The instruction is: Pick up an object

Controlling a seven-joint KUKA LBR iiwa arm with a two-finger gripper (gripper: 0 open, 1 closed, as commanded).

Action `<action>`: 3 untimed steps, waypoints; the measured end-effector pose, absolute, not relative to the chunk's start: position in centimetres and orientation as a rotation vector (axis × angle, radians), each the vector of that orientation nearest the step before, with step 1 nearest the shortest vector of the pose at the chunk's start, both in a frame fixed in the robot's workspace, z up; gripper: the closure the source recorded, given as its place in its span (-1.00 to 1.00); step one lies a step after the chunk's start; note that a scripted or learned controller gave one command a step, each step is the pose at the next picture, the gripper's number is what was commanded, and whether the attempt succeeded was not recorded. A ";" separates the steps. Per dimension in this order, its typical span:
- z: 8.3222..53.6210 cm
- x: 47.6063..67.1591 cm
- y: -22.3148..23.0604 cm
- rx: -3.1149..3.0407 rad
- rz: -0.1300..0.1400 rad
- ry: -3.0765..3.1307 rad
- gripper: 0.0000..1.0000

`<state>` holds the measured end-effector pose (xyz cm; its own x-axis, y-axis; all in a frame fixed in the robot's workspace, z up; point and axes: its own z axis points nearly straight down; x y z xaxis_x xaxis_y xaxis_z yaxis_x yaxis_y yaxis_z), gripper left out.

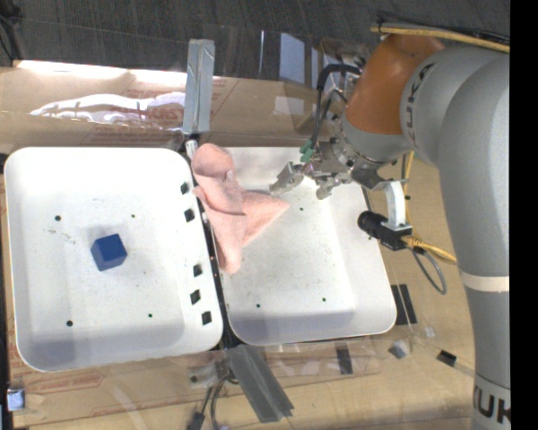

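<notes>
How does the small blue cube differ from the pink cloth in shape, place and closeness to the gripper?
The small blue cube is rigid and compact; the pink cloth is soft, crumpled and spread wider. The cube sits in the left white bin, apart from its walls; the cloth lies in the right white bin against the divider. The gripper hovers beside the cloth, far from the cube. Neither is held.

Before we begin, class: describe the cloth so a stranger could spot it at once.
Find the right bin of the two white ones. Against its left wall, at the far corner, lies the cloth: pink, soft and crumpled, unlike the hard blue cube in the left bin.
</notes>
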<state>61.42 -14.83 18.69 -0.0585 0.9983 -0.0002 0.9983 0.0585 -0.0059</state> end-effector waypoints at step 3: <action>19.3 64.4 -4.7 -2.071 0.002 -2.361 1.00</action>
